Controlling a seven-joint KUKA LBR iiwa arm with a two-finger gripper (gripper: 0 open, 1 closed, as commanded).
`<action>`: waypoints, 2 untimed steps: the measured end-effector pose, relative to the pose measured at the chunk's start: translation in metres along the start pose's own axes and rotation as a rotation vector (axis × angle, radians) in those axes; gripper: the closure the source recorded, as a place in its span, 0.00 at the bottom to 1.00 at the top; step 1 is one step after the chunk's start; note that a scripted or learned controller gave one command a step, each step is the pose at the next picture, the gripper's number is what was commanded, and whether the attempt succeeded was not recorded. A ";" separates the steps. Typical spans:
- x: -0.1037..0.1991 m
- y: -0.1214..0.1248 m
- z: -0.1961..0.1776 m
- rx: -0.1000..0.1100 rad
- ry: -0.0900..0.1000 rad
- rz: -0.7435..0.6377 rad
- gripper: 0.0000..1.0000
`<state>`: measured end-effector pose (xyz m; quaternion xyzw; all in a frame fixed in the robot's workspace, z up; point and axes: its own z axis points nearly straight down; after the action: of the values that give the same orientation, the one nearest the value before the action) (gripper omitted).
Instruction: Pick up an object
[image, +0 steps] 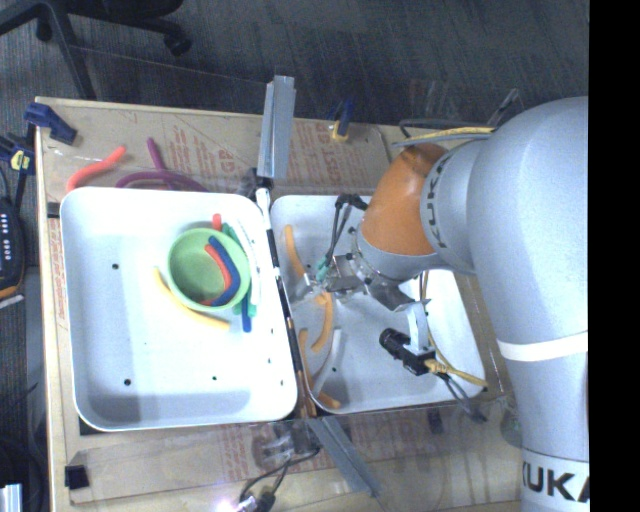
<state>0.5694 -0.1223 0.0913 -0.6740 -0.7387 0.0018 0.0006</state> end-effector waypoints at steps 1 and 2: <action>-0.001 0.000 -0.011 0.001 -0.002 -0.006 1.00; -0.042 0.023 -0.122 -0.003 0.001 -0.205 1.00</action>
<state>0.5970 -0.1619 0.2134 -0.5947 -0.8039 0.0005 0.0001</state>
